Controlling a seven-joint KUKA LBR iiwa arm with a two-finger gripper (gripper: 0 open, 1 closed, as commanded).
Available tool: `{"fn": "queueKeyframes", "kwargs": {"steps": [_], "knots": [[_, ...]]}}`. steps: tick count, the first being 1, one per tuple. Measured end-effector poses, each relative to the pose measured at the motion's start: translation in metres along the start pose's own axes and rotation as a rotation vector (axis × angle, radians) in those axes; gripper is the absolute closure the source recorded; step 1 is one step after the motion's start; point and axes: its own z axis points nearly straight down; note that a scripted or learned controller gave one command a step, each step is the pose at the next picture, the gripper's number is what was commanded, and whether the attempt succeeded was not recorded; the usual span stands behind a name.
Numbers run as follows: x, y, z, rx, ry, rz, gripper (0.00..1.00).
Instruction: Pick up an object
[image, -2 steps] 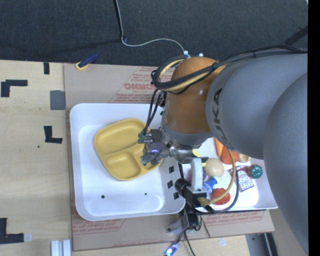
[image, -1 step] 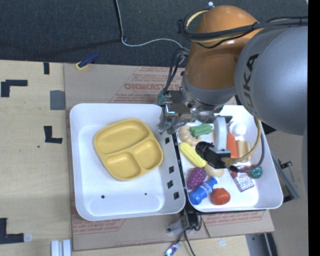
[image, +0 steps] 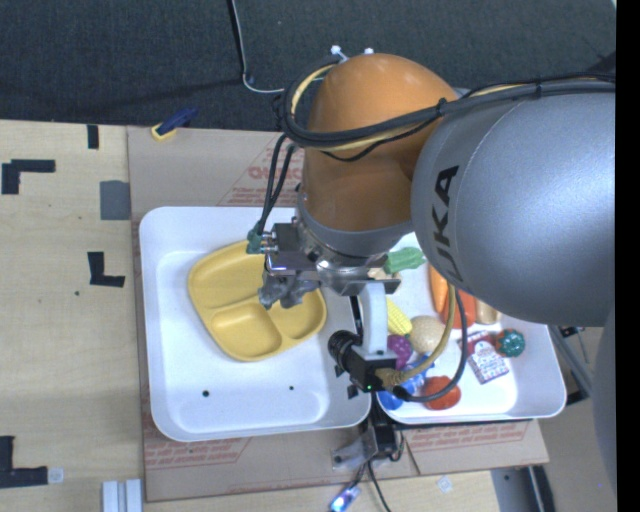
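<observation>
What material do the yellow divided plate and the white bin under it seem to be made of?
The yellow divided plate looks like moulded plastic with a smooth, slightly matte finish: even colour, rounded compartment ridges. The left white bin also appears to be plastic, smooth with a soft sheen and rounded corners, though coated metal cannot be ruled out.

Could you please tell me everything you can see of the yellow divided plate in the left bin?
The yellow divided plate looks like smooth, matte plastic, rounded in outline, with raised ridges splitting it into compartments, at least three visible. It lies flat on the floor of the left bin, toward the bin's upper middle. Its right edge is hidden under the arm's wrist hardware, so contact there cannot be judged. The visible compartments hold nothing.
</observation>
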Motion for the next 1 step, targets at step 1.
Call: {"fn": "queueKeyframes", "kwargs": {"steps": [1], "knots": [[-0.0107,0.0026,-0.0959,-0.012,0.001,0.007,1.00]]}}
